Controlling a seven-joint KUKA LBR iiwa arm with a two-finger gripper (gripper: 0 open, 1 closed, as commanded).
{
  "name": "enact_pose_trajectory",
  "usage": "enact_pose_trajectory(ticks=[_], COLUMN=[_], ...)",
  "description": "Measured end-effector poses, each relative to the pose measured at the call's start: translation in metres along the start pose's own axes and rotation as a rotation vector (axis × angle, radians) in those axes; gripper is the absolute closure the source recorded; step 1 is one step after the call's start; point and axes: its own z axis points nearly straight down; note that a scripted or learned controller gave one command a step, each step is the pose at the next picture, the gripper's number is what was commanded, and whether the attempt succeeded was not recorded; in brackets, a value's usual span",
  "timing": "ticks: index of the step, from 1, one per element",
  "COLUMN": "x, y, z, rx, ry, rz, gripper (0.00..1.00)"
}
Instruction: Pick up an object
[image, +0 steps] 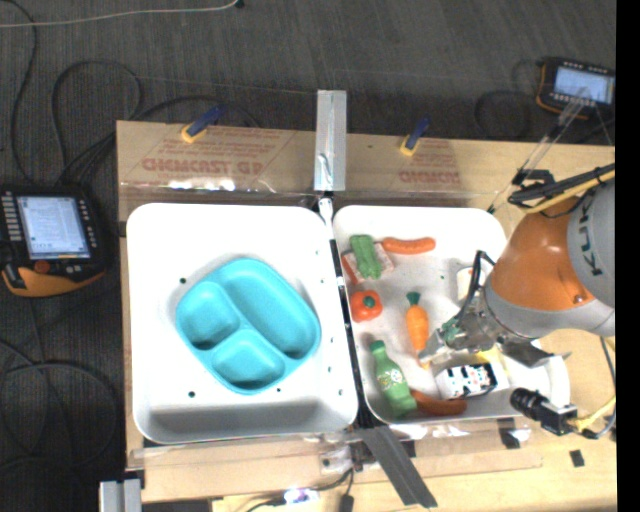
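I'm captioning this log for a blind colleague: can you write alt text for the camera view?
A grey and orange robot arm reaches from the right into the right bin, its gripper low among toy foods: a carrot, a tomato, a green bottle and a sausage. The left bin holds a blue divided tray.

Single fixed camera, mounted above the bench (480, 165), looking down at a slant. Both white bins (150, 300) sit mid-frame, at moderate range. The arm (545, 270) enters from the right edge of frame.
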Motion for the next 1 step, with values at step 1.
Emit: enact_pose_trajectory(ticks=[1], x=[0.0310], y=[0.0503], z=[-0.1065], rx=[-0.009], ry=[-0.009], rz=[0.068], gripper=[1.00])
